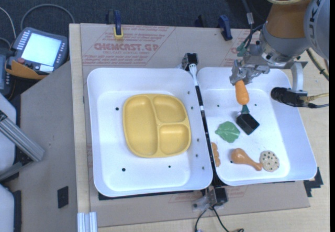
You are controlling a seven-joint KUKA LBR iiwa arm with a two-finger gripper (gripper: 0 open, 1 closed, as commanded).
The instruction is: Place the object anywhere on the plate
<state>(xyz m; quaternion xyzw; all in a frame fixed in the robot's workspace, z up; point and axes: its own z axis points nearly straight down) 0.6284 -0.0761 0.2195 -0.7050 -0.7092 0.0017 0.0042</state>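
- Yellow plastic plate (156, 131), three compartments, lies near the centre of the left bin (99, 136); bare white floor rings it on all sides, widest toward the left wall and the near rim.
- Right bin (298, 136) touches the left bin along a shared dark seam running up the middle of the counter (84, 68).
- Tool (243, 76) hangs over the far part of the right bin, near its far rim and well apart from the plate (the grey wrist and orange band sit above it, toward the upper right).
- Orange carrot-shaped object (242, 92) sits upright directly under the tool, its top meeting the fingertips; the fingers appear closed about its upper end, though the contact is small and partly hidden.
- Black block (247, 122) lies just below the carrot's lower tip, close beside a green leaf piece (228, 131).
- Drumstick (244, 158) and speckled cookie (269, 161) rest near the right bin's near wall; a small orange piece (214, 154) lies against the seam-side wall.
- Open floor in the right bin lies mainly along its right side.
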